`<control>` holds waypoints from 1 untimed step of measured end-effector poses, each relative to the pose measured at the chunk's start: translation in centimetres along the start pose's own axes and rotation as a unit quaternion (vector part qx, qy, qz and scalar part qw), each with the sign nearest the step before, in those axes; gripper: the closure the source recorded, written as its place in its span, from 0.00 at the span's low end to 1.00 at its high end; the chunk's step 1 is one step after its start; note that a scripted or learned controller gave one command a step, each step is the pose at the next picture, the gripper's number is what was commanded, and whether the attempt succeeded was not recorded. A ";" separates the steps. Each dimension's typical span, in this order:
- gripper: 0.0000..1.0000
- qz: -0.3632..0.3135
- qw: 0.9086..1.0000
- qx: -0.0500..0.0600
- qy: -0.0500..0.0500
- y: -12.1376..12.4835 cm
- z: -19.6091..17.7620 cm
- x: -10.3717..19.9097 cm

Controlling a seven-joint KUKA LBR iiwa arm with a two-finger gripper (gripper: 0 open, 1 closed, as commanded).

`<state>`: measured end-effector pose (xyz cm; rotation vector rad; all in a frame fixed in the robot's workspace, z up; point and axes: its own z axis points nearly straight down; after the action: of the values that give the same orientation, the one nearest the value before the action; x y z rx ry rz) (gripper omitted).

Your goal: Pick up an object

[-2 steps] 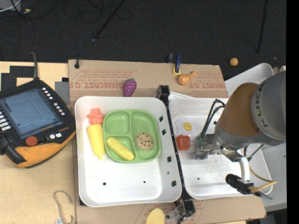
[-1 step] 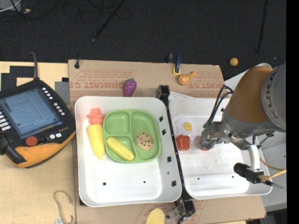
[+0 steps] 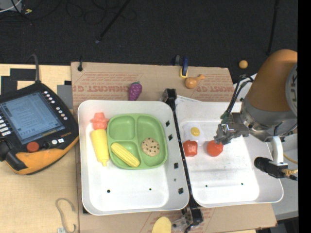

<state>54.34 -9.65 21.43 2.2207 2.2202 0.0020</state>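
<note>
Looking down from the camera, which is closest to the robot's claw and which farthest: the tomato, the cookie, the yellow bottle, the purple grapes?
Measured from the gripper:
1. Tomato, right bin, just below it.
2. Cookie, green tray, left bin.
3. Grapes, on cardboard behind the left bin.
4. Yellow bottle, left bin's left side.

This was a robotics lab: a teach pendant (image 3: 31,130) lay on the table (image 3: 39,198) at the left, loose cables (image 3: 19,1) trailed over the dark floor beyond, and cardboard (image 3: 121,81) was clamped under two white bins (image 3: 126,198).
</note>
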 end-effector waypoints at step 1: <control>1.00 0.000 1.000 0.001 0.000 0.0 -1.4 -0.1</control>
<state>54.33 -9.77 22.78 2.2233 2.2213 -0.0002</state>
